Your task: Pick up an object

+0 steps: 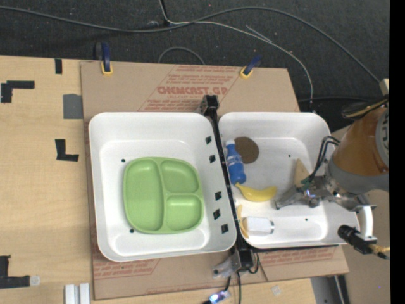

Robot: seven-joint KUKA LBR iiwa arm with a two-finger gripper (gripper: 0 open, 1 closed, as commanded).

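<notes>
A brown cardboard sheet covers the worktop under two shallow white bins. In the right bin, nearest, lies a small white block; beyond it a yellow banana, with the gripper low beside it, whether its fingers are open or closed I cannot tell. Farther back sit a blue bottle and what looks like a brown disc. The left bin holds a green divided plate

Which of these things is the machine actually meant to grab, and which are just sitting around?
Could be picked, all in the right bin where the gripper has reached:
- banana
- blue bottle
- brown disc
- tan wedge
- white block

Just lying about:
- green divided plate in the left bin
- blue clamps holding the cardboard
- cables behind
</notes>
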